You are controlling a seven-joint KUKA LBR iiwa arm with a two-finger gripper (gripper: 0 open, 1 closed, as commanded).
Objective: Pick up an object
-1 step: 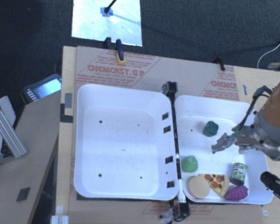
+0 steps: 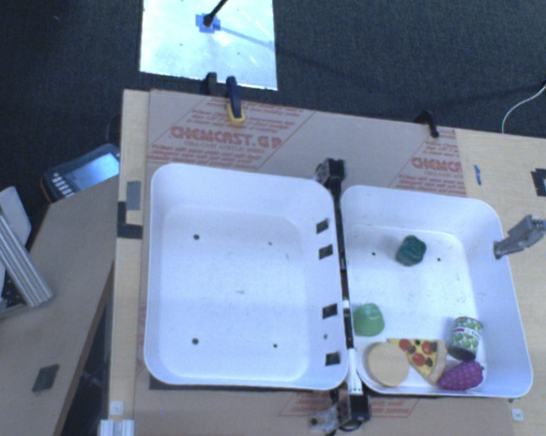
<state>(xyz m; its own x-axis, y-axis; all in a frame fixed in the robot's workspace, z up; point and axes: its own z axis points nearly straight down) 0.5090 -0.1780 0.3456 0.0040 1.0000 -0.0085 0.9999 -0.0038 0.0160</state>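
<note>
You had the arm's two-finger gripper point(image 2: 518, 241) poised at the right rim of the right-hand shallow white bin point(image 2: 494, 277), near its far corner. It held nothing, and from this slant it could not be told whether the claw was spread or pressed together.

Everything worth picking lay in that right bin. The dark green rounded toy point(image 2: 410, 250) sat alone toward the far side, well apart from the rest. The pale green cup-shaped piece point(image 2: 368, 318) rested close to the divider between the bins. Along the near wall a cluster crowded together: a tan flat round disc point(image 2: 387, 364) touching a toy pizza slice point(image 2: 421, 354), a purple bunch of toy grapes point(image 2: 461, 376) just beside that, and a small green-labelled can point(image 2: 466, 337) above the grapes.

To do this step well, I judged the dark green toy your best target — it was nearest the gripper and had free space all round. You would have wanted the claw opened wide and centred over it, then a straight descent before closing. The near cluster looked riskier — neighbours could be nudged, and the wall hemmed in the approach. The left-hand white bin point(image 2: 239, 285) offered you no target.
</note>
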